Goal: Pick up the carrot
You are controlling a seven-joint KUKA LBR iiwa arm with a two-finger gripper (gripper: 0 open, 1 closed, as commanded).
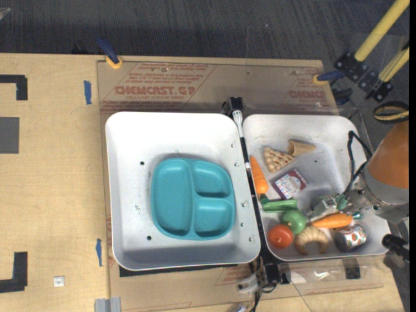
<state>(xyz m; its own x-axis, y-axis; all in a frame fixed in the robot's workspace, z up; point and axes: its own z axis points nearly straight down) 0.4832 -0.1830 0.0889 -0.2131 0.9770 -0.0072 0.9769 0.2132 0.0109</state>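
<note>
The carrot (333,221) is lying in the right bin (325,123), just under the gripper (334,206), whose grip I cannot tell. It is looking light, stiff and slick, so I'd be pinching across its thicker middle

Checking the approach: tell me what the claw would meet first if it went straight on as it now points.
Probably the carrot lying right beneath the claw in the right bin, though depth is hard to judge from this slant.
</note>
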